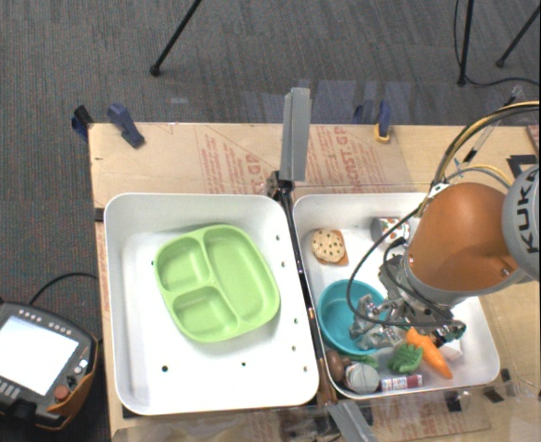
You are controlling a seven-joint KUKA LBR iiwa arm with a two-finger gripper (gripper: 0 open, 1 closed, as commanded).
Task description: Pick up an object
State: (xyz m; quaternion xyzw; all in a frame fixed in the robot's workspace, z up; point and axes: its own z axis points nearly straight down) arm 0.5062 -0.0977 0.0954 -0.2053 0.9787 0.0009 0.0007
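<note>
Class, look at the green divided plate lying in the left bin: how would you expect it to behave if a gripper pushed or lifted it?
The green divided plate looks like moulded plastic, so probably stiff and light. It lies flat on the left bin floor, so a push would likely slide it, not tip it. Its low rim probably offers two fingers little to grasp.
</note>
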